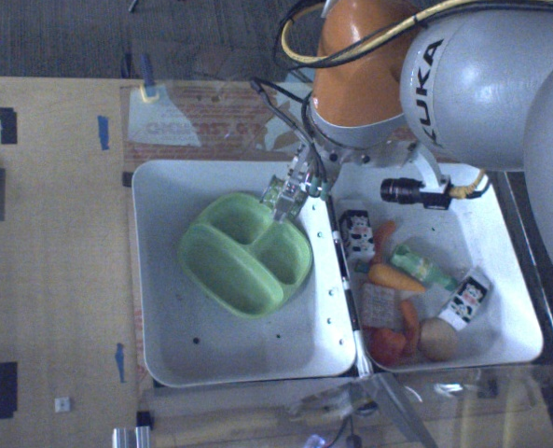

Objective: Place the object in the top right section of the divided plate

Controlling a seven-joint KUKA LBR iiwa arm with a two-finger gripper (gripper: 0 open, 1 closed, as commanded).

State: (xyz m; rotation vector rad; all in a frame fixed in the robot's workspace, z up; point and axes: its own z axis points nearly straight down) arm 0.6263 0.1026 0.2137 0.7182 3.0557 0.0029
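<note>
Overhead, the arm reached in from the right, and its jaws [288, 194] hung over the upper right part of the green divided plate [246, 254], which lay in the left white bin [155, 278] on the desk. Whether they were open, closed or gripping anything could not be told. Beside it, the right bin [509, 278] carried a jumble: an orange carrot [394, 277], two small cow-print cartons [356, 234], a potato [437, 338] and something red [386, 344].
</note>
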